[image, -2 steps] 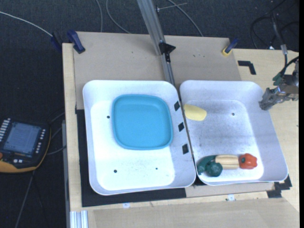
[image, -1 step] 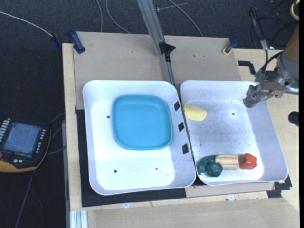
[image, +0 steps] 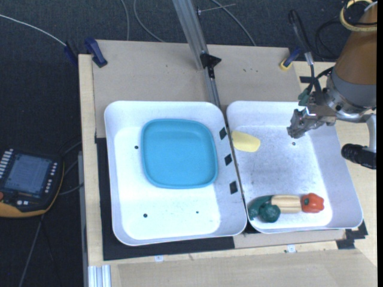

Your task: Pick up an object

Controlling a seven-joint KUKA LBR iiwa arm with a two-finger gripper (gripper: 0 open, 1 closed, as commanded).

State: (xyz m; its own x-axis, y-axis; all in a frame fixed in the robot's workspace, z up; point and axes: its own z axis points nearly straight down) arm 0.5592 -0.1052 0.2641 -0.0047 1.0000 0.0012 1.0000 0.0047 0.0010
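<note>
The right bin [image: 335, 172] holds a pale yellow piece [image: 246, 142] near its left wall. Along its front edge lie a dark green item [image: 265, 210], a tan stick-shaped piece [image: 286, 203] and a red item [image: 312, 202] in a row. My gripper [image: 297, 128] hangs over the back right part of this bin, well away from all of these, with nothing visibly between its fingers. The arm comes in from the right.
The left bin [image: 122, 172] carries a light blue square plate [image: 179, 153]. A metal pole [image: 190, 23] slants across the bench behind the bins. Blue clamps [image: 95, 51] grip the board's back corners. A handheld pendant [image: 27, 178] lies at the far left.
</note>
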